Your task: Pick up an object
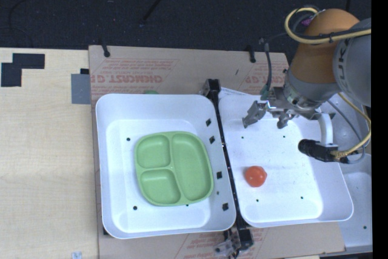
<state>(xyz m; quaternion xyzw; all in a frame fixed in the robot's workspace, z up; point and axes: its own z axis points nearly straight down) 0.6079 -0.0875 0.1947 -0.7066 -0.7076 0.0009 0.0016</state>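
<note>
The small red-orange object (256, 176) lies in the right bin (303, 206), nearer that bin's left wall and front edge than its far corners, with bare floor around it. It looks rounded, light and probably smooth, so it may roll or slip; a grip across its widest part, from directly above, appears safest. The jaws (265, 113) hang spread and released above the bin's far edge, apart from the object, holding nothing. The left bin (115, 221) carries a green divided plate (173, 167). Both bins rest on the tabletop (42, 161).
</note>
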